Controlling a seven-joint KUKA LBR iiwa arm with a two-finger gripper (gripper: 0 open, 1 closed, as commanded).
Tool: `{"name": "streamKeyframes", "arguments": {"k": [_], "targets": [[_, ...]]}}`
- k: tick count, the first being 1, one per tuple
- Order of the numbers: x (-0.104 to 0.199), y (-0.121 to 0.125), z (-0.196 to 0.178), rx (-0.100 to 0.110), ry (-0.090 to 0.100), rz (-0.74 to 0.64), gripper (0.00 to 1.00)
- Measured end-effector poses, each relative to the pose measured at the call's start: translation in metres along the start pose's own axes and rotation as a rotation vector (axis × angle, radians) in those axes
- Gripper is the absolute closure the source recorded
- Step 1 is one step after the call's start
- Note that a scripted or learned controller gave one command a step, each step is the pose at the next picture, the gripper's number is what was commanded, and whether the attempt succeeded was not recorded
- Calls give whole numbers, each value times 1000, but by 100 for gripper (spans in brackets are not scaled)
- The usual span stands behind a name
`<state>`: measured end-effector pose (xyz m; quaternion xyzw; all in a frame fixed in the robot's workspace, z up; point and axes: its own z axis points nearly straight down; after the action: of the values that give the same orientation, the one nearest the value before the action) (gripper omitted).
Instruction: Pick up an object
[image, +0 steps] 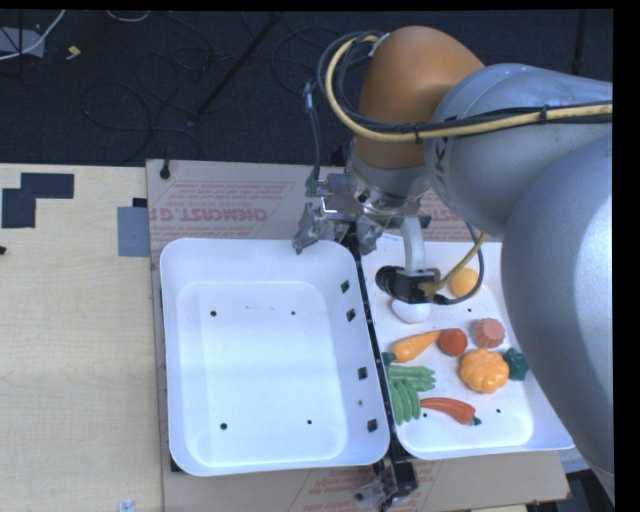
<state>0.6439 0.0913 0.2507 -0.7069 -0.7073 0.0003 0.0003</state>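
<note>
Glossy white plastic bins (255, 300), matt brown cardboard (215, 205) beneath, smooth plastic toy vegetables (484, 370), pale wood-look bench (70, 340)

White bins (190, 300) on a pale wood bench (70, 350); orange carrot (413, 346), green beans (405, 388), red chilli (447, 408), orange pumpkin (484, 370), red tomato (452, 342).

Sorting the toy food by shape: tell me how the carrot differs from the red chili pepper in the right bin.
The carrot is orange and thick; the red chili pepper is red and slimmer. The carrot lies nearer the bin's middle, touching the tomato; the pepper lies near the front rim, beside the green beans. Both are long, tapered and lying flat.
</note>
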Motion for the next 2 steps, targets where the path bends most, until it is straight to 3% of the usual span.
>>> {"name": "streamKeyframes", "arguments": {"k": [1, 2], "targets": [[15, -53, -40, 4, 1, -2, 0], [62, -58, 57, 9, -1, -2, 0]]}}
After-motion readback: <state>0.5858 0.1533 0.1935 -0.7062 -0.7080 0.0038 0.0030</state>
